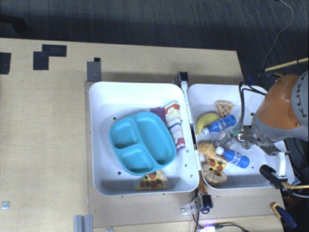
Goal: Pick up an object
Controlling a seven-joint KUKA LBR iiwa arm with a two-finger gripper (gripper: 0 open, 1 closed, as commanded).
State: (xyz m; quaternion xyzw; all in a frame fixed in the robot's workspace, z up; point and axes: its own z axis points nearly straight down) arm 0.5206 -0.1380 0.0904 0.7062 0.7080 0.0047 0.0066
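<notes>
Two blue bottles lie in the right bin (251,180), each with a white cap. One bottle (221,124) slants up-right near the bin's middle; the other bottle (235,158) lies just below it, pointing down-right. Both are clear blue plastic, small and slim.

Between those two bottles sits the pincer (231,138), a grey metal part at the end of the arm (280,112), which comes in over the bin's right wall. Whether its fingers are open or closed cannot be told, and no thing can be seen between them.

Left of the upper bottle, touching its cap end, lies a banana (205,120), yellow and curved. Above that bottle, near the bin's far wall, is a waffle wedge (224,108), tan with a grid. Left of the lower bottle is a bread-like lump (207,149), and below that a pizza slice (215,169) with red dots, close to the bin's near wall. These crowd the bin's left half, tight around the bottles.

Across the divider, the left bin (99,129) holds a teal tray (142,142) with three compartments, tilted. One tube (174,124) with a red and white label lies along the tray's right edge, against the divider. A second pizza slice (152,181) shows under the tray's near edge.

Both bins rest on the tan desk (43,144).
</notes>
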